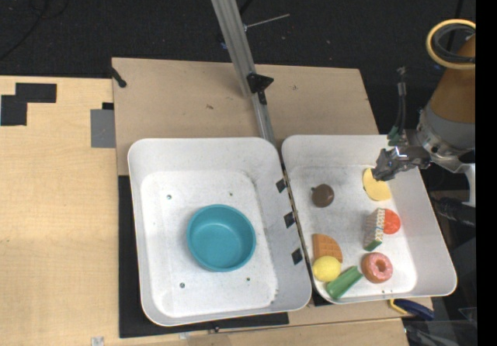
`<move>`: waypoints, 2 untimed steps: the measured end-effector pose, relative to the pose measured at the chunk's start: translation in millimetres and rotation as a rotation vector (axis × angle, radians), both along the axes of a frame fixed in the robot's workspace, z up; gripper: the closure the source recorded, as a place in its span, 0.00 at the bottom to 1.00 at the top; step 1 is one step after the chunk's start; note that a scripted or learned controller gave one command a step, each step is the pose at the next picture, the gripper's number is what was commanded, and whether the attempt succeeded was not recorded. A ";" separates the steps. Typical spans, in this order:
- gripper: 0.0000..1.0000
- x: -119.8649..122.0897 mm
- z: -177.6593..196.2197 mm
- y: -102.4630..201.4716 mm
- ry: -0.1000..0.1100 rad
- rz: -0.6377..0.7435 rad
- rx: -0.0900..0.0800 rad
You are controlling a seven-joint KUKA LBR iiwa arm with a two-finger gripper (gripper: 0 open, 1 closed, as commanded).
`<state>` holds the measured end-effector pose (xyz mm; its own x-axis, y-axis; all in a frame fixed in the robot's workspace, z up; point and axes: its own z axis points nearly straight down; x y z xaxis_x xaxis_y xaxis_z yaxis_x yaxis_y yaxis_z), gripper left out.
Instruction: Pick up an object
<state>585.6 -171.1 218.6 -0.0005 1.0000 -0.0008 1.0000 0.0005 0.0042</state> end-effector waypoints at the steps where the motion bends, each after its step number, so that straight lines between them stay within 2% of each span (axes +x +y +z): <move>1: 1.00 -1.8 62.5 -1.0 -0.001 -0.001 0.000; 2: 1.00 13.5 46.8 44.0 0.005 0.003 0.002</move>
